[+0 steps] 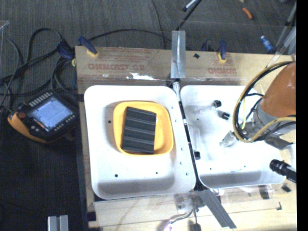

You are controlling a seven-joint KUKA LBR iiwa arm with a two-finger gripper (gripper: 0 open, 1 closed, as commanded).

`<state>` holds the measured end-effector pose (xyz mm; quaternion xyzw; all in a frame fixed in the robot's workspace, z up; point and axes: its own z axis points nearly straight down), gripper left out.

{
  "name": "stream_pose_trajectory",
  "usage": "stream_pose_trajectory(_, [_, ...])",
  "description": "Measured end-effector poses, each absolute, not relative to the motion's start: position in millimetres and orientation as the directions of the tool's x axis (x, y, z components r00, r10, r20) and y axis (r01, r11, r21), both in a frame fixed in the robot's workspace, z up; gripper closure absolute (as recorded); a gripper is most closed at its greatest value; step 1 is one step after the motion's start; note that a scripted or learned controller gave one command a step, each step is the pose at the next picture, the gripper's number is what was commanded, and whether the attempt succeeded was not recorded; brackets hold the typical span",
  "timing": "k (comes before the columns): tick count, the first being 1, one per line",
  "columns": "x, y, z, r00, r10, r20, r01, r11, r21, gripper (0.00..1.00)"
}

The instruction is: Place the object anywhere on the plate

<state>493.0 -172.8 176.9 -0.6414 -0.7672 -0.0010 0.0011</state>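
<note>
Dark ribbed block (139,129) lies flat on yellow plate (163,124), left bin. Looks rigid, light, grippy; take by long sides. End effector (230,139) at 3 o'clock: state unclear, possibly hidden.

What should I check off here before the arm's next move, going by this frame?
1. Block on plate: ok, it lies flat inside the rim.
2. Plate inside left bin: ok.
3. Block free of the gripper: ok, the arm is over the right bin.
4. Gripper state: cannot tell, hidden under the wrist.
5. Cables at the wrist not snagged: cannot tell.
</note>
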Motion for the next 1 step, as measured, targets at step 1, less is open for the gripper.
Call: stream_pose_trajectory(1, [493.1, -172.7, 176.9, -0.177, 0.984, 0.003, 0.984, 0.177, 0.000, 0.00])
